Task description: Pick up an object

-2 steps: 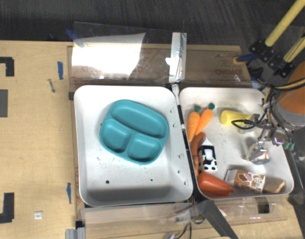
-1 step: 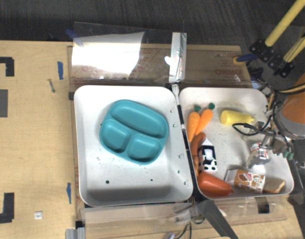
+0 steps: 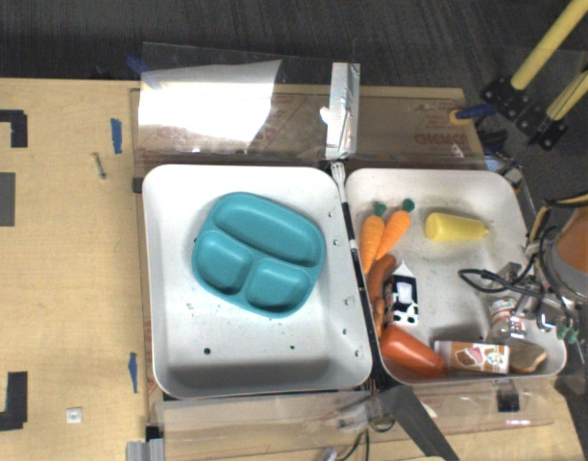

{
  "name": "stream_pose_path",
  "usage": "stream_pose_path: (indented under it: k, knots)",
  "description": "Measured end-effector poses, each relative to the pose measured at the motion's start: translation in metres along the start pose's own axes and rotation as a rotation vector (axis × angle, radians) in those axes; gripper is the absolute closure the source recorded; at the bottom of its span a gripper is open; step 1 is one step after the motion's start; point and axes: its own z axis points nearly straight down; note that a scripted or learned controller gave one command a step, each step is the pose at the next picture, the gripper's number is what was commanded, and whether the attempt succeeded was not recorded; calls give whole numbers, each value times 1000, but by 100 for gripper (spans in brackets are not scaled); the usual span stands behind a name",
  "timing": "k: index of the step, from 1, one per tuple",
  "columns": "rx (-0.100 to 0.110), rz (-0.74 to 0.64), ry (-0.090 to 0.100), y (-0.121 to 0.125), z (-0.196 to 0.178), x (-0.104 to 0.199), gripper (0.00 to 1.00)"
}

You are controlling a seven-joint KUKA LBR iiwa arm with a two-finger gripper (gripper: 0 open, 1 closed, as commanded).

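The right bin [image 3: 486,185] holds two orange carrots [image 3: 382,233] side by side near its left wall. A yellow lemon-shaped piece [image 3: 453,227] lies at the back of that bin. A small black-and-white cow-patterned item [image 3: 403,299] sits at its left middle, with a brown piece [image 3: 379,279] beside it. An orange-red pepper-like piece [image 3: 407,351] and a printed packet [image 3: 481,356] lie along the front wall. My gripper [image 3: 513,317] hangs low over the bin's right front part, just above the packet, with black cables around it.
The left bin [image 3: 169,257] carries a teal divided plate [image 3: 258,252]. The grey arm with its orange band [image 3: 573,248] comes in at the right edge. A clear plastic wall [image 3: 342,113] stands behind the bins. Yellow struts [image 3: 558,32] stand at the top right.
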Motion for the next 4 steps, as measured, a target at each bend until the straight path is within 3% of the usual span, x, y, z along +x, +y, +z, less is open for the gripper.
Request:
stream_pose_path:
  k: [1, 2, 3, 4]
  knots:
    - [1, -4, -6, 1, -11, -2, 100]
    - [-2, -75, 6, 40, -186, -24, 100]
    - [-2, -76, 4, 40, -194, -25, 100]
    - [-3, -102, 13, 60, -214, -88, 100]
